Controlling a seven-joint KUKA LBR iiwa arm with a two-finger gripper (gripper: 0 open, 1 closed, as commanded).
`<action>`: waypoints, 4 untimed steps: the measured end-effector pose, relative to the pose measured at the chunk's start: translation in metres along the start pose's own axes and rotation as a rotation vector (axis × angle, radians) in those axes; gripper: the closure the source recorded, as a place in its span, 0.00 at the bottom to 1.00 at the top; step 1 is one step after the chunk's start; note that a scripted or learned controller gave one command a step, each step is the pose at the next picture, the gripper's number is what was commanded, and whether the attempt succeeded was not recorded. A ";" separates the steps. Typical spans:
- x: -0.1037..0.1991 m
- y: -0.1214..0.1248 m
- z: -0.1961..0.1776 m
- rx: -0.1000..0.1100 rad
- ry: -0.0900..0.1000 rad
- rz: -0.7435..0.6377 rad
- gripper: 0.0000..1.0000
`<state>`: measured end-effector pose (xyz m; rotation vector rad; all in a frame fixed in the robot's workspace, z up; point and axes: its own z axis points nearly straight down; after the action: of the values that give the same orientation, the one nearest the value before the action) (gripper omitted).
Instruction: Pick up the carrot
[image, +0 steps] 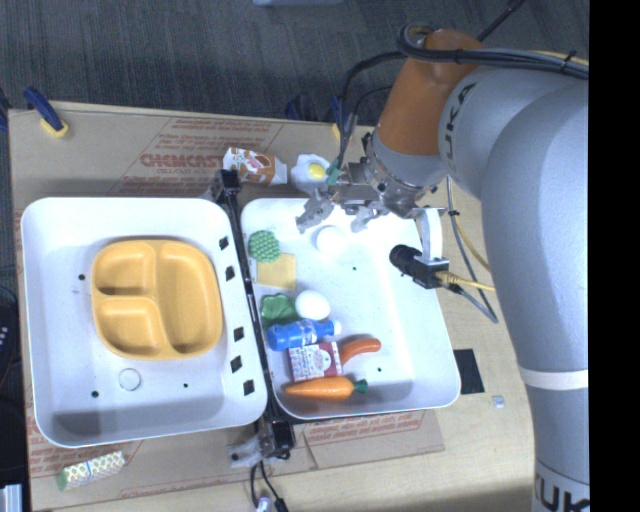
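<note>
Pincer (340, 212) hanging spread and unladen over far end of right bin (425, 325), near white ball (327, 238). Carrot (318, 389) lying flat at near wall, beside red sausage (360, 348), well apart from pincer. Approach, descent, grasp and lift all left to do.

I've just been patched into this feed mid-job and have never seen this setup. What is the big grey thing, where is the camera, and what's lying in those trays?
The big grey shape is a robot arm with an orange band, reaching in from the right. Its tool hangs over the far end of the right bin. The one camera looks down at a slant from above the bench. The left bin holds a yellow divided plate. The right bin holds toy food: the carrot at the near edge, a sausage, a white egg, a blue bottle, a cheese slice. The carrot lies in the bin, far from the tool.
</note>
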<state>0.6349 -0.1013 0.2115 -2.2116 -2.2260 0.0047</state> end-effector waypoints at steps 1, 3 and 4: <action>-0.002 -0.032 0.120 0.000 -0.001 -0.086 0.00; -0.011 -0.084 0.110 0.001 0.001 -0.002 0.00; -0.009 -0.096 0.094 -0.001 0.000 0.154 0.00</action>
<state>0.5389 -0.1110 0.1180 -2.3765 -2.0500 0.0038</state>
